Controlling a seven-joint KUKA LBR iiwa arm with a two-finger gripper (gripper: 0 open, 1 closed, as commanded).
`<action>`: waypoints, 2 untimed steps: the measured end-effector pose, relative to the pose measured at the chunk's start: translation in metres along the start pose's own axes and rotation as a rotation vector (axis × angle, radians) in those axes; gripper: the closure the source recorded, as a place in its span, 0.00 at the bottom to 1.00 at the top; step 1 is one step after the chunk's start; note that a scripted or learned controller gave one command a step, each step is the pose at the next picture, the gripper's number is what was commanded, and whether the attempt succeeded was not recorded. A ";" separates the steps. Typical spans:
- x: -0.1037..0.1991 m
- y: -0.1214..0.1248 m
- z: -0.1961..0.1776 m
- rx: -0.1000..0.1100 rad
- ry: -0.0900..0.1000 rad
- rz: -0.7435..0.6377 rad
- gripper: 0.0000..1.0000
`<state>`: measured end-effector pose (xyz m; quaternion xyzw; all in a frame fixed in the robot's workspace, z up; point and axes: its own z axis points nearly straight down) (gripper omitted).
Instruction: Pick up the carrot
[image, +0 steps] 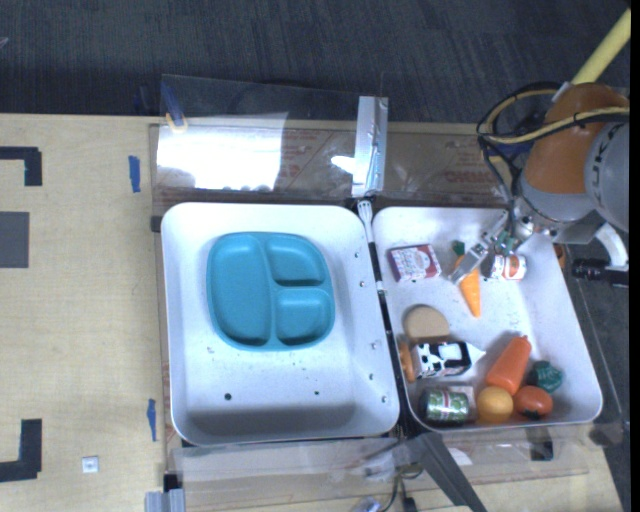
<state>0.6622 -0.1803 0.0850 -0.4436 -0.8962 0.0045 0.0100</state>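
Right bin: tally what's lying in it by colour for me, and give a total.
Orange: 3, the small carrot, a larger carrot-like piece, a round fruit
Red: 2, a packet, a tomato-like piece
Tan: 1, a bread-like slice
Black and white: 1, a carton
Green: 2, a can, a dark green piece
Total: 9, apart from small bits by the gripper, too unclear to count.

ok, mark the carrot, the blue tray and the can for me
carrot (471, 293): camera view, middle of its orange body, right bin.
blue tray (236, 290): camera view, floor of its large left compartment, left bin.
can (447, 404): camera view, its side, right bin's near edge.
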 end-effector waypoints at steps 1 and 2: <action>-0.003 0.004 -0.014 -0.016 -0.020 -0.001 1.00; 0.069 0.010 -0.111 -0.022 -0.023 -0.210 1.00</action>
